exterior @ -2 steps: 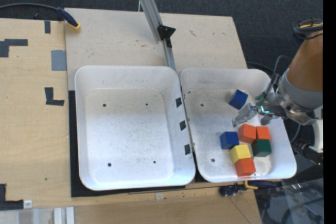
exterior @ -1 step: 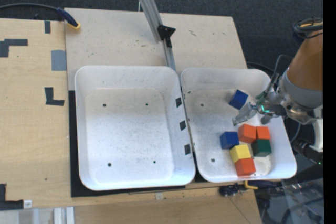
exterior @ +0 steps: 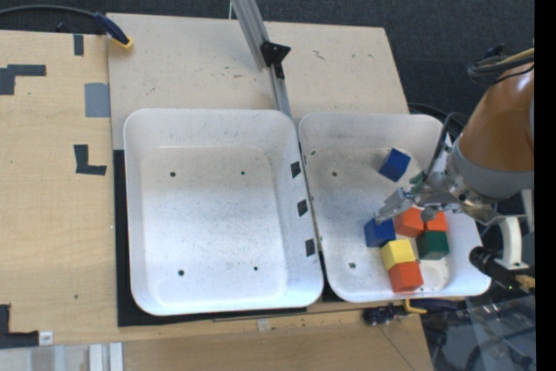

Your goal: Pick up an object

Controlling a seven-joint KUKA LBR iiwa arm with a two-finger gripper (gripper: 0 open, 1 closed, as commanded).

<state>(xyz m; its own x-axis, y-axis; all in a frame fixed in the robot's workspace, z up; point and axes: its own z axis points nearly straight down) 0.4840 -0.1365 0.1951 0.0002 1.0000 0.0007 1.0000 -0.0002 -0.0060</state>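
At the near edge of the right bin (exterior: pixel 347 133) lies an orange-red block (exterior: pixel 406 275), and a yellow block (exterior: pixel 398 253) touches it just behind. Beside them are a dark green block (exterior: pixel 433 245) and a dark blue block (exterior: pixel 378 232), and an orange block (exterior: pixel 408 222) sits between these, so the group is packed close together. The gripper (exterior: pixel 415 202) is low over this cluster, just above the orange block and the dark blue one; whether its fingers are open or closed I cannot tell (the metal parts blur into the blocks here). No block is seen lifted or clearly between them, so I judge that the pick is not yet done: the grasp and the lift are left. Farther back, a second blue block (exterior: pixel 395 163) lies alone and tilted, apart from the others. The left bin (exterior: pixel 139 135) stands beside, on the wooden surface (exterior: pixel 191 56), and a grey metal rail (exterior: pixel 243 0) crosses behind.
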